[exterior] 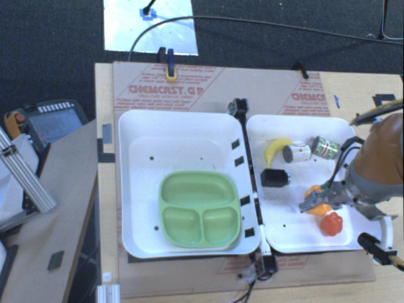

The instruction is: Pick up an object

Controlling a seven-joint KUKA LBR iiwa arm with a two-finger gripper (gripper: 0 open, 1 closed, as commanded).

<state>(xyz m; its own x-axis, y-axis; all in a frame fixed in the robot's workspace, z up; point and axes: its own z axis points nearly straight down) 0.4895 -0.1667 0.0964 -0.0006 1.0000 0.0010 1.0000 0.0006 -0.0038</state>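
Bench [208, 84] is tan board on dark carpet, two white bins side by side on it. From my feed: left bin [142, 169] holds a green divided tray [200, 208], lying flat toward the near side. Right bin [297, 242] has the loose stuff: a banana [276, 150] near the far edge, a small white cup-like item [298, 152] touching its right end, a green-labelled can [326, 148] on its side just beside that. A black block [274, 178] sits near the divider, below the banana. A red, tomato-like object [331, 223] is near the front right corner. Arm comes in from the right, gripper [319, 202] low in the right bin over an orange object [319, 209], just beside the red one. Whether the fingers are spread or pinching, I cannot tell at this resolution.
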